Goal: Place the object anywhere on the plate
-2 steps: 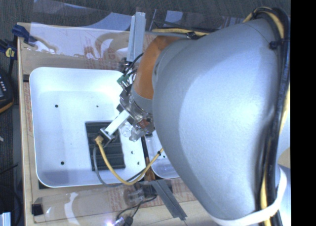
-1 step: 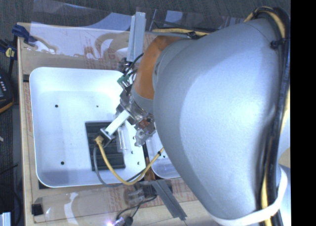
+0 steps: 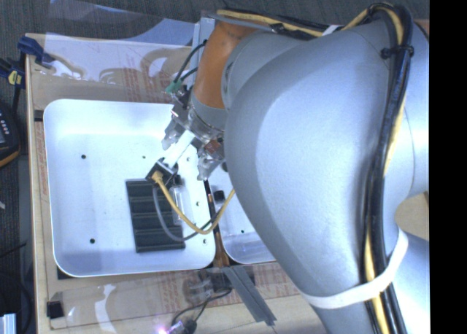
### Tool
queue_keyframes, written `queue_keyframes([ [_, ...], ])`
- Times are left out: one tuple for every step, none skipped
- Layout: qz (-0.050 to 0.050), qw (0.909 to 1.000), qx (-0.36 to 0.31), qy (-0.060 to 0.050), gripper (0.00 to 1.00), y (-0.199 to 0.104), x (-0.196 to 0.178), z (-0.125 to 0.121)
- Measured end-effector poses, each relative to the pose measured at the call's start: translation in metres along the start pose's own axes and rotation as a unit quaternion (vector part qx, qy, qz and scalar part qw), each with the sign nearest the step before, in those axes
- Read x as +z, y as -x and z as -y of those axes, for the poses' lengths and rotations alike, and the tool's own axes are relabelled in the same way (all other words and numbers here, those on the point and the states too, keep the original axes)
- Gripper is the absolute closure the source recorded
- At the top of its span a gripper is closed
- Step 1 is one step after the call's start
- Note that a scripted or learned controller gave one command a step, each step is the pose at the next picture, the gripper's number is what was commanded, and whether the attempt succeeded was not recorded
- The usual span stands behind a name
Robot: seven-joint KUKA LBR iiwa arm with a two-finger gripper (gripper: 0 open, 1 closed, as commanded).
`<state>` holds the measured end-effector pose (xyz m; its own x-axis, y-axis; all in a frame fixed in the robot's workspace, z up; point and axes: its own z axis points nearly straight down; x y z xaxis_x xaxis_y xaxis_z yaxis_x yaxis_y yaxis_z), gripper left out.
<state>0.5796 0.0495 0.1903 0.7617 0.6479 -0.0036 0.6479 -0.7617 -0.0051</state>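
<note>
Take the left bin (image 3: 55, 179) as your landmark. Outside its far left corner, a blue clamp (image 3: 31, 48) grips the bench edge. Inside the left bin, you see a bare white floor across its left half, marked by a few small dark dots (image 3: 83, 156). In the left bin's right half, toward the wall nearest the bottom of the view, the dark ribbed slab (image 3: 149, 216) lies flat on the floor with its ribs running along its length. This is the one loose thing you can see. Over the left bin's right side, just past the slab's far right corner, you find the gripper (image 3: 188, 152). Its two pale fingers (image 3: 172, 136) are spread apart with nothing between them. You cannot tell how high it stands above the floor. Above the left bin's right wall, the orange band (image 3: 215, 63) meets the grey arm (image 3: 314, 143). Under the arm, just beside the left bin, a corner of the right bin (image 3: 248, 251) peeks out.
</note>
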Motion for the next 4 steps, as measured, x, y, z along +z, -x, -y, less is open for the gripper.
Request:
queue_keyframes([
  [0.002,1.0,-0.002,-0.001,0.0,0.011,0.07,0.098],
  [0.003,1.0,-0.005,-0.003,1.0,0.011,0.062,0.098],
  [0.0,0.9962,-0.087,0.001,1.0,-0.047,0.063,0.15],
  [0.001,0.967,-0.255,0.0,1.0,0.002,0.024,0.104],
])
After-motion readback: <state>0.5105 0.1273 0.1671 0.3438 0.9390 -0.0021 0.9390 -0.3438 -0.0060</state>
